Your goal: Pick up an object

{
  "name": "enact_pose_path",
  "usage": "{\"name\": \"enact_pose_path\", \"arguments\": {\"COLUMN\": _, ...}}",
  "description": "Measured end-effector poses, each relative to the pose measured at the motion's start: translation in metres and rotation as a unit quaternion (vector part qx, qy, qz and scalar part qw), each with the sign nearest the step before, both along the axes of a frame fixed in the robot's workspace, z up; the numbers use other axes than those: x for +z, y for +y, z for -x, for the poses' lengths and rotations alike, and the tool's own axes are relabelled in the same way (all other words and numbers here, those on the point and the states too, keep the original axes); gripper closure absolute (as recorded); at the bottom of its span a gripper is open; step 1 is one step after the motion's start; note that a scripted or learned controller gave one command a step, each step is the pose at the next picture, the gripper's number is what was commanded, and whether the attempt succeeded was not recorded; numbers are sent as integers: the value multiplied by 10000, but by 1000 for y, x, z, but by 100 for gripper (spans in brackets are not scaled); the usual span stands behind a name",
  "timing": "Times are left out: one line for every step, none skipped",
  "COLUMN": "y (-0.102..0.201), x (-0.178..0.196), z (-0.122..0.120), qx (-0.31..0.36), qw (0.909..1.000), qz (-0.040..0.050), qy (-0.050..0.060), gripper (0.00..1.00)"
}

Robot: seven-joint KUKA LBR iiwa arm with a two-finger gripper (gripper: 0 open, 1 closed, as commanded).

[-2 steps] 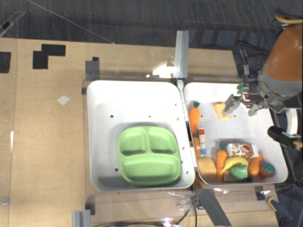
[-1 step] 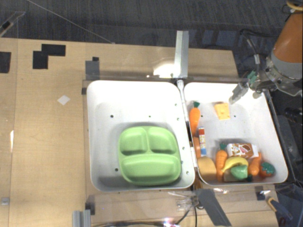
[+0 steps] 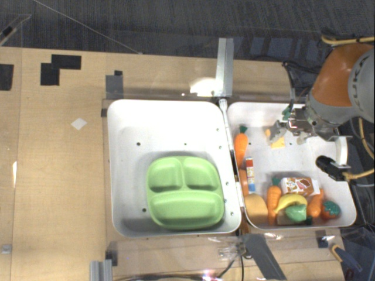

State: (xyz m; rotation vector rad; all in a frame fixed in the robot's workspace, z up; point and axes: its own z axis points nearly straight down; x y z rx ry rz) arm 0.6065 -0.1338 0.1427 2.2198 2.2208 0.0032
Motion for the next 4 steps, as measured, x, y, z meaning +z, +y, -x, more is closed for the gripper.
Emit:
{"name": "enact_pose_path", "arguments": {"y": 19, "x": -48, "z": -20, "qx": -38, "qw": 10000, "qz": 4, "qy": -14, "gripper": 0}}
{"name": "enact_pose_path", "arguments": {"y": 20, "x": -36, "z": -22, "qx": -28, "qw": 10000, "qz": 1, "qy": -41, "gripper": 100}}
{"name": "enact_pose_path", "arguments": {"y": 20, "x": -36, "z": -22, "qx": -29, "qw": 10000, "qz": 1, "qy": -40, "gripper": 0}}
{"name": "enact_pose_path", "arguments": {"y": 50, "x": -45, "z": -66, "qx": 330, "qw": 9994, "qz": 31, "qy": -94, "gripper": 0}}
